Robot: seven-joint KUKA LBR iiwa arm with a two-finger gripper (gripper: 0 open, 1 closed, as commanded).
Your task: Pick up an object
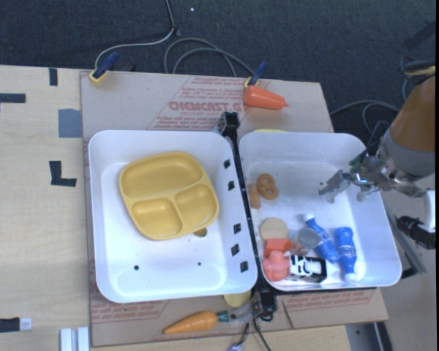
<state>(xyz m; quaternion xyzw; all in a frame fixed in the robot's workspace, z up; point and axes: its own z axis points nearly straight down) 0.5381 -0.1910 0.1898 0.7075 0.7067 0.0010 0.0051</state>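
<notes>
Over the right-hand shallow white plastic bin (366, 146), at its right wall, hangs the grey pincer (336, 185), reaching in from the right on the arm with the orange band (424, 119). Pincer fingers look slightly spread with nothing between them; small and a bit blurred, so only a fair read. No object is held.

Candidate objects all sit in that right bin, bunched toward its near-left part, probably because earlier drops or slides gather things there. Relative to the right bin's centre: a brown pretzel-like toy (266, 186) is up-left; a tan round bun-like piece (274, 228) is left and lower; a red-pink chunky toy (276, 260) is at the near-left corner; a black-and-white small block (307, 268) is just right of that; a grey round disc (308, 237) is near centre-low, touching a blue bottle-like toy (320, 241); a second blue bottle with white cap (345, 250) lies just right of it.

The left bin (102, 196) holds a yellow three-compartment plastic plate (168, 194), tilted.

Outside the bins, on the cardboard sheet (197, 101) on the table: an orange carrot toy (263, 99) beyond the right bin, another orange carrot (190, 322) on the near side.

Judgement: the grasp has not started; the pincer is well apart from the cluster, up and right of the blue bottles, and needs to travel down-left and descend.
</notes>
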